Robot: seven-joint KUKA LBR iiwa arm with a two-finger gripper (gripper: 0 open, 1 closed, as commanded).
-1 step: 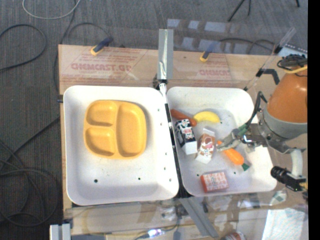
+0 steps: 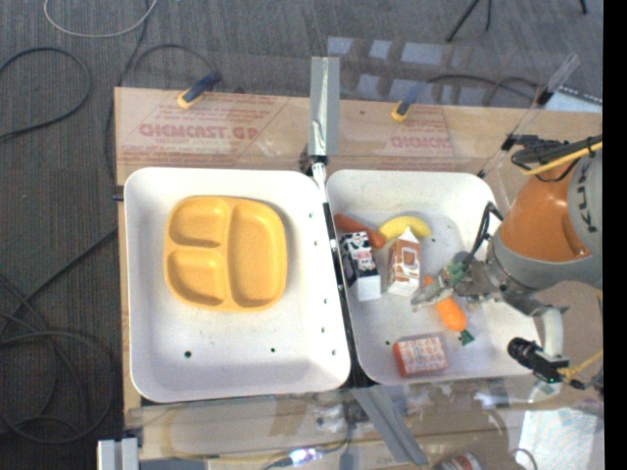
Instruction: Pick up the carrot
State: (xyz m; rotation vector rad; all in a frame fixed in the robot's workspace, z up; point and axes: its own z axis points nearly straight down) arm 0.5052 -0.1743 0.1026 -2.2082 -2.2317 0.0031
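The carrot (image 2: 451,314) is a short orange piece with a green tip. It lies in the right bin (image 2: 460,189), towards that bin's front right. My gripper (image 2: 443,287) sits just above and behind the carrot, at its upper end, very close to it or touching it. The arm's orange band and grey wrist come in from the right over the bin's right rim. The gripper body hides the spot where it meets the carrot.
Left of the carrot stand a small white carton (image 2: 403,266) and a black-and-white box (image 2: 362,263). A banana (image 2: 405,227) and a red item (image 2: 351,226) lie behind them. A red packet (image 2: 421,355) lies in front. The left bin (image 2: 147,360) holds a yellow divided tray (image 2: 227,251).
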